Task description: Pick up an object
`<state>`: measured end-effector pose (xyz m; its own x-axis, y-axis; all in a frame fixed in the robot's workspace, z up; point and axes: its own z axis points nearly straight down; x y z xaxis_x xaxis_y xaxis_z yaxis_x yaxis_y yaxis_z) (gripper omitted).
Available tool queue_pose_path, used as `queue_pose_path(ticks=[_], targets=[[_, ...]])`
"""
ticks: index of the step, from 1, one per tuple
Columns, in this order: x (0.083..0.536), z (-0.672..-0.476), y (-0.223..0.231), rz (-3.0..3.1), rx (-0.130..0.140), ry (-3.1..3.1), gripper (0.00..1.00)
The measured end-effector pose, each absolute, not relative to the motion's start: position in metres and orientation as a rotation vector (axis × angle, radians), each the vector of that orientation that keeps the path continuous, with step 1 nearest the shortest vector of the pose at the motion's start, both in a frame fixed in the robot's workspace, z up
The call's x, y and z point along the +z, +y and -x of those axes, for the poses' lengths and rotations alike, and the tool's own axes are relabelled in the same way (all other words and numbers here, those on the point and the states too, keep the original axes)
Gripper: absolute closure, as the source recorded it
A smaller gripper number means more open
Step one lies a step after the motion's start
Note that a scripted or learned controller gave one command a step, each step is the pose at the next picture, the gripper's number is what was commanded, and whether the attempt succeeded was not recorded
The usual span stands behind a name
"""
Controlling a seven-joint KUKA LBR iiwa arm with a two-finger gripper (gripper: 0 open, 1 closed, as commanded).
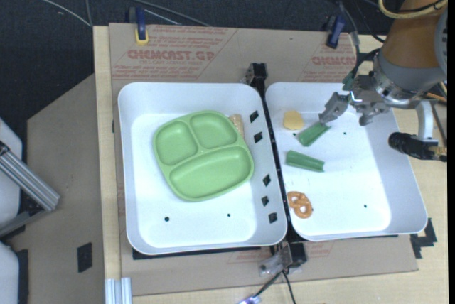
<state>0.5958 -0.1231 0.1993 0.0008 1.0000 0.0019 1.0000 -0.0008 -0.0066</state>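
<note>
The right bin holds a small yellow piece, a green block lying at a slant, a second green stick and an orange pretzel. My gripper hangs over the bin's upper middle, its two fingers spread apart and open. The left fingertip is right at the upper end of the slanted green block. Nothing sits between the fingers.
The left bin carries a green divided plate with a small tan item at its upper right edge. A black divider with clips separates the bins. Cables and a black fitting lie at the right.
</note>
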Motion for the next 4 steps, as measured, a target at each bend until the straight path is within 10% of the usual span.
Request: queue_pose_path(ticks=[2, 3, 4], targets=[[0.083, -0.593, -0.118, 2.217, 0.004, -2.217, 0.00], [0.098, -0.595, -0.118, 2.221, -0.002, -2.220, 1.00], [0.142, -0.600, -0.118, 2.223, -0.005, -2.225, 1.00]])
